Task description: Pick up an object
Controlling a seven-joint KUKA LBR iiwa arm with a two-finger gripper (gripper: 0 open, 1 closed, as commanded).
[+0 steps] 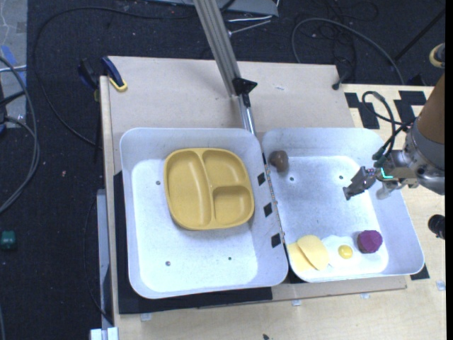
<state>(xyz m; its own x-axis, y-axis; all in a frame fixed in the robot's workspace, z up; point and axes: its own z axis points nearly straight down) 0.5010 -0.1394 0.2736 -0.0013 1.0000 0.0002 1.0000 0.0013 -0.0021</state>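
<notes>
In the right bin (pixel 318 168) lie a brown round object (pixel 279 161) at the far left corner, two pale yellow pieces (pixel 308 253) at the near left, a small yellow ball (pixel 345 252) and a purple lump (pixel 369 241) near the front edge. My gripper (pixel 358 184) hangs over the right half of this bin, above the purple lump and well apart from it. Nothing shows between its dark fingers.
The left bin (pixel 141 253) holds a yellow divided plate (pixel 209 188). A metal pole (pixel 219 37) slants down to the bins' far junction. Black clips (pixel 267 207) sit along the divider between the bins. Cables lie on the floor around the bench.
</notes>
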